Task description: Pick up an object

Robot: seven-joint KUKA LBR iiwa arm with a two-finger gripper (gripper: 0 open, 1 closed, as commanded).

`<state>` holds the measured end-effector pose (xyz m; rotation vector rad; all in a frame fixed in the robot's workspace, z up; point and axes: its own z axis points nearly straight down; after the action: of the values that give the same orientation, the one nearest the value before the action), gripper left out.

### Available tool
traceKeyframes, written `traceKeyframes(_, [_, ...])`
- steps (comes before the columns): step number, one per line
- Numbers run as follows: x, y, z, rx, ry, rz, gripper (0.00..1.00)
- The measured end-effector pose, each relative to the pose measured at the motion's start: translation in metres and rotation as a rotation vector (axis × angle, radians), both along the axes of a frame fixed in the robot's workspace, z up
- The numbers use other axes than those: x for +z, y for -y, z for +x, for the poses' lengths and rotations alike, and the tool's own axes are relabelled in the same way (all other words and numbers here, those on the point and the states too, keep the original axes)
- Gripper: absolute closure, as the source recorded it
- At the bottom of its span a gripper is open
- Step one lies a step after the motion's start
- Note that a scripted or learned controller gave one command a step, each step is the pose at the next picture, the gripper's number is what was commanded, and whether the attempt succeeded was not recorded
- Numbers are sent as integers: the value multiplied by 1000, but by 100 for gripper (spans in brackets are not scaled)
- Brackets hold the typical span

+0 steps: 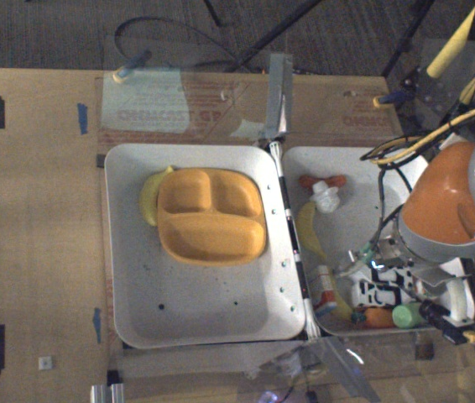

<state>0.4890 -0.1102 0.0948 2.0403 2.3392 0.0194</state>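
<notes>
The gripper hangs low over the right bin, crowding its near edge; whether its pincer is apart or together, I cannot tell. The orange divided plate leaves the left bin roomy in front.

One camera sits high above my table and looks down at a slant. It is far enough back to see both white bins, the left bin in the middle of the frame and the right bin beside it. Dark floor fills the top. My arm comes in at the right edge.
</notes>
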Motion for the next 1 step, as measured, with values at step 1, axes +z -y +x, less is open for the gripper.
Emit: traceKeyframes(1, [12, -1, 4, 2, 14, -1, 100])
